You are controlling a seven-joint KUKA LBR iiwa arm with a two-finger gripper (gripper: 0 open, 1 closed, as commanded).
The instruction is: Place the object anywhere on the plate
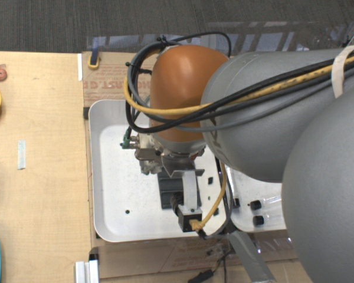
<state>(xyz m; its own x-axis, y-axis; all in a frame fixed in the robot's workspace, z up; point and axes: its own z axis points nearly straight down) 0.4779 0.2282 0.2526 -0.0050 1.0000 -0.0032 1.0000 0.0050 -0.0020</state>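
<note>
Gripper hangs over white bin, grey arm covering neighbouring bin.

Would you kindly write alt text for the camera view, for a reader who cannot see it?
A grey robot arm with an orange band reaches in from the right and hangs over the left white bin, covering much of it. A small dark speck lies on the bin's bare floor toward the lower left.

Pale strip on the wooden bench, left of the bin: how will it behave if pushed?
The strip looks flat and thin, so it should slide, not roll. Probably light, given its slimness. Lying flush on the bench, it is likely awkward to pinch.
</note>
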